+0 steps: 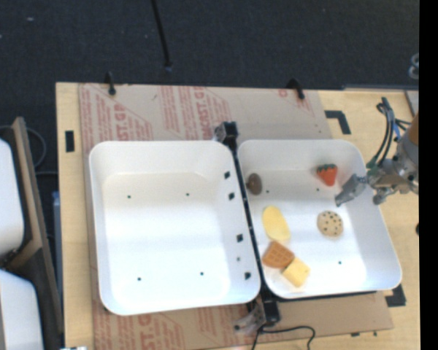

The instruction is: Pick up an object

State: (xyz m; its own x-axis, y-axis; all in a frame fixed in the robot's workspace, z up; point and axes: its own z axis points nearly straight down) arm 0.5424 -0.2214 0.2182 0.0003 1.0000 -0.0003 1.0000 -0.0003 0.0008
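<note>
The right bin point(301, 146) holds several small items. A red strawberry-like piece point(327, 173) lies near its far right wall, with a speckled cookie point(330, 224) in front of it. A yellow oval point(276, 223), a brown waffle point(277, 255) and a yellow block point(297, 273) lie toward the near left, and a small brown lump point(254, 184) rests by the divider. My gripper point(364, 192) hangs over the bin's right edge, just right of the red piece and above the cookie. It is open, with nothing between its fingers point(348, 190).
The left bin point(160, 149) sits beside the right one, with a black clip strip point(237, 195) between them. Both rest on a cardboard sheet point(168, 111) on the bench. Cables point(385, 133) hang near the arm at the right.
</note>
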